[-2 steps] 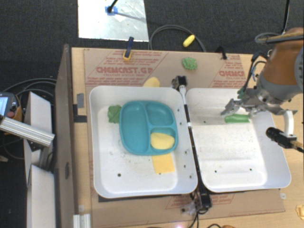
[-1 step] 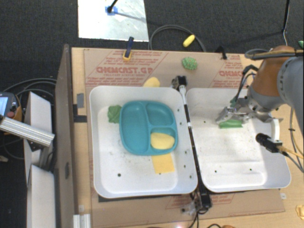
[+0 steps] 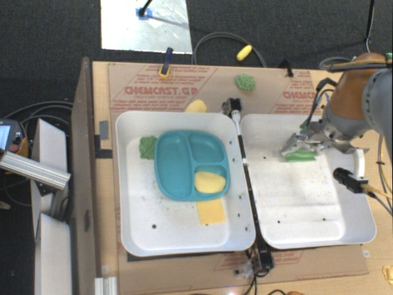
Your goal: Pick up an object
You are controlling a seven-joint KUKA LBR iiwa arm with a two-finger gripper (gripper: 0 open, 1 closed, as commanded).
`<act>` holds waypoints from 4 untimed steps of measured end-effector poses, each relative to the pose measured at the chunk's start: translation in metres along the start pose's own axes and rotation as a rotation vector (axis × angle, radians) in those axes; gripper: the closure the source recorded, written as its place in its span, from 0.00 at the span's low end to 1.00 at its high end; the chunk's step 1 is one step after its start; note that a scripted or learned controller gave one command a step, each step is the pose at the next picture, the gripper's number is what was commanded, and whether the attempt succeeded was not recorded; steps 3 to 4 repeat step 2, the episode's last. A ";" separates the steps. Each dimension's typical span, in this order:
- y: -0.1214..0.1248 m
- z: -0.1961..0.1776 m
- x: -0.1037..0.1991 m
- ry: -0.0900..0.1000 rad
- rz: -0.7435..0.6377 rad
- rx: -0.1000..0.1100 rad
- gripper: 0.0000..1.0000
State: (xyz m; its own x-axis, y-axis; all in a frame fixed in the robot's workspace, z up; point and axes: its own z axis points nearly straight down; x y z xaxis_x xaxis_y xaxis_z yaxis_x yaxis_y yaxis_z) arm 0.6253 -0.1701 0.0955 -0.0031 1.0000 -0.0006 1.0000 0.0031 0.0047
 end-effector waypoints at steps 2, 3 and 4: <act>-0.025 -0.090 0.105 0.002 0.000 0.007 1.00; -0.025 -0.090 0.105 0.002 0.000 0.007 1.00; -0.025 -0.090 0.105 0.002 0.000 0.007 1.00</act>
